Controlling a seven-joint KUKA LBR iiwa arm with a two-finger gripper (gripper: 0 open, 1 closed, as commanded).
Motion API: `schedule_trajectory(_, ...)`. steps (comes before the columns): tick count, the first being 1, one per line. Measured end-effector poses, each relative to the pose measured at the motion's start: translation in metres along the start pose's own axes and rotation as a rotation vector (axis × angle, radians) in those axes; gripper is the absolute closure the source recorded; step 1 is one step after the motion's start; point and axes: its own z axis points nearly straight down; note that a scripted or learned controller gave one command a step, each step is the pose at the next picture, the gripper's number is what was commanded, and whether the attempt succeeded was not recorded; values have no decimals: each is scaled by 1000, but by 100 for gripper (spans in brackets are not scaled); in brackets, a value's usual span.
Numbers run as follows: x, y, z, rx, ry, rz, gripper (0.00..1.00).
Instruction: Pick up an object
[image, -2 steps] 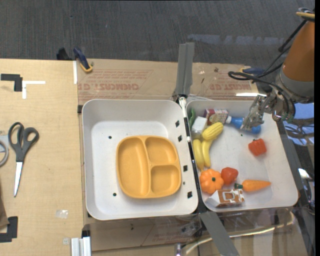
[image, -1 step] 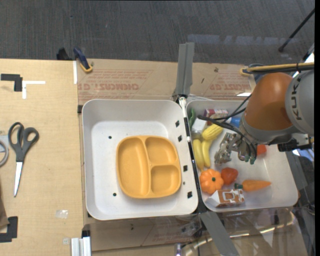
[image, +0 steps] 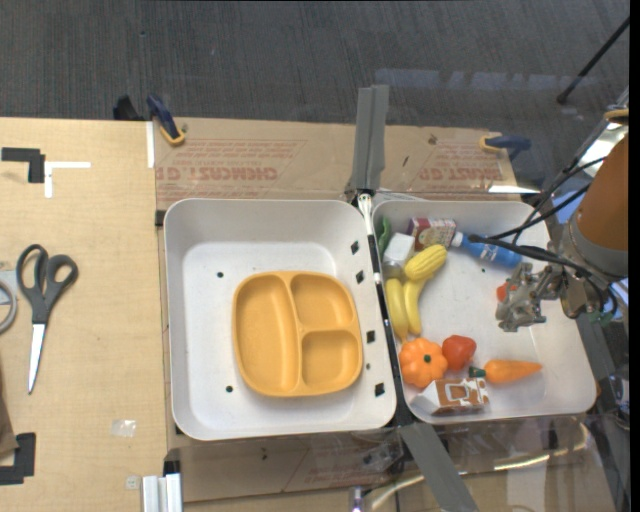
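The right bin (image: 570, 395) holds several toy foods along its left side and front. A yellow corn cob (image: 425, 262) lies over a banana (image: 403, 306). Below them sit an orange pumpkin (image: 421, 362) and a red tomato (image: 459, 350). A carrot (image: 511, 371) and a small printed carton (image: 460, 395) lie by the front wall. A blue tube (image: 491, 250) and a small white box (image: 399, 247) rest near the back. My gripper (image: 520, 302) hovers over the bin's bare right-middle floor, right of the banana and above the carrot, and nothing shows in its grasp.
The left bin (image: 190, 300) contains a yellow three-compartment plate (image: 297, 332). Scissors (image: 40, 292) lie on the wooden bench at far left. Cables trail from the arm (image: 605, 215) over the right bin's right wall. A grey divider bar (image: 370, 140) stands behind the bins.
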Motion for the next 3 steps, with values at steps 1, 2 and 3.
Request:
schedule_trajectory(1,-12,17,83,0,3,423,100)
schedule_trajectory(2,-32,-44,82,0,-2,225,100)
schedule_trajectory(3,-40,22,84,0,3,513,100)
